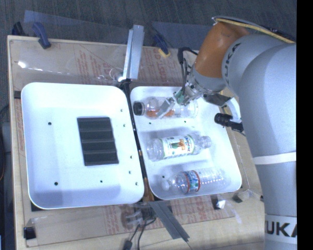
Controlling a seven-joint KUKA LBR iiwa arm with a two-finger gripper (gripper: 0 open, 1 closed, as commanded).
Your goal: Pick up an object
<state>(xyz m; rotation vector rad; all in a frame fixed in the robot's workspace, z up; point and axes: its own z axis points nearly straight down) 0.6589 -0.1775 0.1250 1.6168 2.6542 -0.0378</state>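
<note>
Bottles lie in the right bin (235, 163) in front of you: one with a dark cap (159, 108) at the far end, a green-label bottle (178, 146) in the middle, a blue-label bottle (195, 180) nearest. The end effector (181, 98) sits over the dark-capped one, maybe touching it; you cannot tell if its fingers are spread. The left bin (47, 139) holds a black ribbed block (97, 140).

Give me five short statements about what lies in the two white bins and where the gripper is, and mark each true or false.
1. The dark ribbed rectangular pad lies in the left white bin. True.
2. The right white bin holds one bottle. False: three clear plastic bottles lie in it.
3. The clear bottle with the green and white label lies on its side. True.
4. The gripper is over the left bin. False: it is at the right bin's far end.
5. The clear bottle with the blue and red label stands upright. False: it lies flat.
</note>
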